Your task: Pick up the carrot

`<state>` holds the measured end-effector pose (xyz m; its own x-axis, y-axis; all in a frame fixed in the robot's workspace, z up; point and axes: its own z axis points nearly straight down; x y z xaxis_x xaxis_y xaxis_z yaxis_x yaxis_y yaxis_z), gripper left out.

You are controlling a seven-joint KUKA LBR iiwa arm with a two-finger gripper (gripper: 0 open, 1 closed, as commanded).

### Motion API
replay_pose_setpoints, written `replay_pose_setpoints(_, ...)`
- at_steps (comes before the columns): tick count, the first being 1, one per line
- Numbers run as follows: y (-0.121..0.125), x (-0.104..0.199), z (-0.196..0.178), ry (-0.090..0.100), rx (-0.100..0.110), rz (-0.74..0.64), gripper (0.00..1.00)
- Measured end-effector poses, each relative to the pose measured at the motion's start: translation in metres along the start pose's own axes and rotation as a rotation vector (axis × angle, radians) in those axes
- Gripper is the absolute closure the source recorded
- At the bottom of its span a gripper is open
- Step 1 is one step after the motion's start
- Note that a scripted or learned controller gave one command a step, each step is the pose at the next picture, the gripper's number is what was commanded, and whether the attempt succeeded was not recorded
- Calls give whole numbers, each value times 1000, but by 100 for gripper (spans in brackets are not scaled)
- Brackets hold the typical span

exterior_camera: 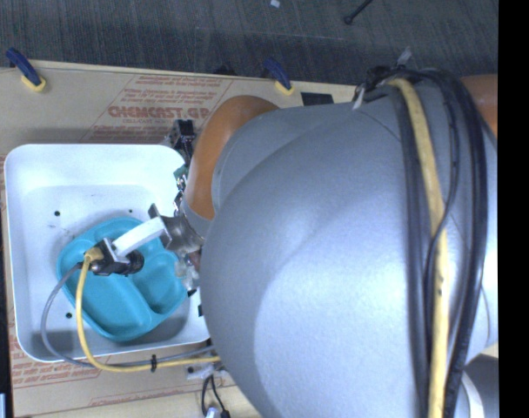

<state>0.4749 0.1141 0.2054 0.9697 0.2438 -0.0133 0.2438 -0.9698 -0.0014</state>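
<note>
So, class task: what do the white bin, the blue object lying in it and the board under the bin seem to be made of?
White bin: probably moulded plastic; smooth, slightly glossy walls with rounded corners.
Blue object: looks like soft plastic or rubber; smooth, rounded, uniform colour. Its exact material is uncertain.
Board: looks like a sheet under brown protective paper; matte, with repeated red print, clamped at the edge.

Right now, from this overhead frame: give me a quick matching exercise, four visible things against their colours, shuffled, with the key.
Things
1. shallow plastic bin
2. moulded plastic object lying in the bin
3. loose cable looping over the bin's front wall
4. rounded arm housing

Colours
A. grey
B. yellow
C. white
D. light blue

Pairs: 1-C, 2-D, 3-B, 4-A
</note>
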Motion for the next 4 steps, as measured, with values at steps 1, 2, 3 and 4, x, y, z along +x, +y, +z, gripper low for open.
replay_pose_setpoints(1, 41, 7, -53, 6, 2, -393, 100)
replay_pose_setpoints(2, 38, 7, -61, -2, 12, -405, 100)
replay_pose_setpoints(3, 130, -7, 16, 0, 2, -512, 100)
replay_pose_setpoints(4, 65, -2, -25, 5, 3, -372, 100)
